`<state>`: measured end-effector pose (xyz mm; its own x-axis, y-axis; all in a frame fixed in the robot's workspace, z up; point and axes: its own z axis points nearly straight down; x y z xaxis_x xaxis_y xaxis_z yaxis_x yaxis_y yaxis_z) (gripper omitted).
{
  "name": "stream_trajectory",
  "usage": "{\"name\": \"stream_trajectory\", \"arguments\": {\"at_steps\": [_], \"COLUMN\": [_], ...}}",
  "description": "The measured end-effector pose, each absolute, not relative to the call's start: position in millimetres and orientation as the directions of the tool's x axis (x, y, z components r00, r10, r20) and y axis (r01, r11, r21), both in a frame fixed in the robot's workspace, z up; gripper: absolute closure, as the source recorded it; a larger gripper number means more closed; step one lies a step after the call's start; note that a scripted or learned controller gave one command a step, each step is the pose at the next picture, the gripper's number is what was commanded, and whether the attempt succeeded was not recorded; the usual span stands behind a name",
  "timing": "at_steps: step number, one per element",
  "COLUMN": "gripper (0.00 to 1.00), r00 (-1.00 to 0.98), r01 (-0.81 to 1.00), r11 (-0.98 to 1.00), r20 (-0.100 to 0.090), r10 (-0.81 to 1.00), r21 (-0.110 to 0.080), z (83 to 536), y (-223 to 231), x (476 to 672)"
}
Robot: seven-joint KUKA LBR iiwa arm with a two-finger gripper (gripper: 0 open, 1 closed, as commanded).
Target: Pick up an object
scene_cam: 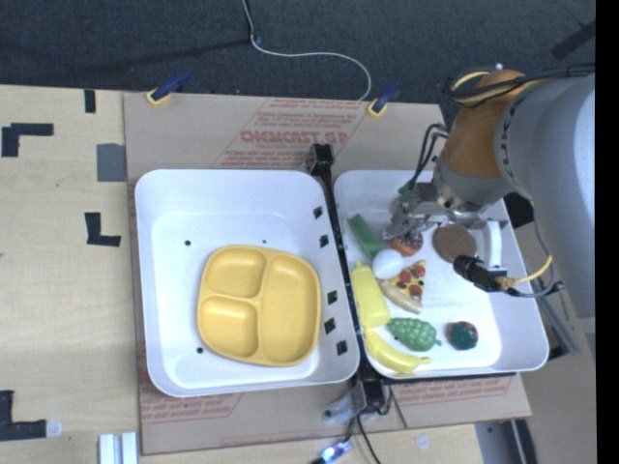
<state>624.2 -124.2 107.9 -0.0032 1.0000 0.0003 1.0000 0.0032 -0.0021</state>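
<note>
The tool [404,228] hangs low inside the right bin [522,361], near that bin's far side, and whether it is released or clenched cannot be told from this slant. Just below it lies a white egg [387,262]; a green strip [364,233] sits beside it toward the bin divider, and a pizza slice [410,286] lies a little nearer the camera. Farther from the tool, along the near edge, are a yellow corn cob [369,298], a banana [395,358], a bumpy green fruit [413,333] and a small round dark piece [463,335]. A brown disc [451,244] rests on the arm's side of the tool.

The step in hand looks like a descent onto the egg or green strip. To do it well, the tool should centre over one item alone, clear of neighbours, and come down squarely before closing.

The cardboard sheet [280,133] beyond the bins bears red printing, too blurred to read. The left bin [155,201] holds a yellow divided plate [259,304], well apart from the tool.
</note>
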Motion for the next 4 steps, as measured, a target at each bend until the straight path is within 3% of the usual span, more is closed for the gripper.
{"name": "stream_trajectory", "arguments": {"at_steps": [2, 4], "gripper": [1.00, 1.00], "r00": [-0.002, -0.007], "r01": [1.000, 1.000], "r11": [0.002, 0.007], "r20": [-0.001, 0.002], "r10": [1.000, 1.000], "r21": [0.005, -0.001], "z": [224, 237], "y": [-122, -13], "x": [623.8, 644.3]}}
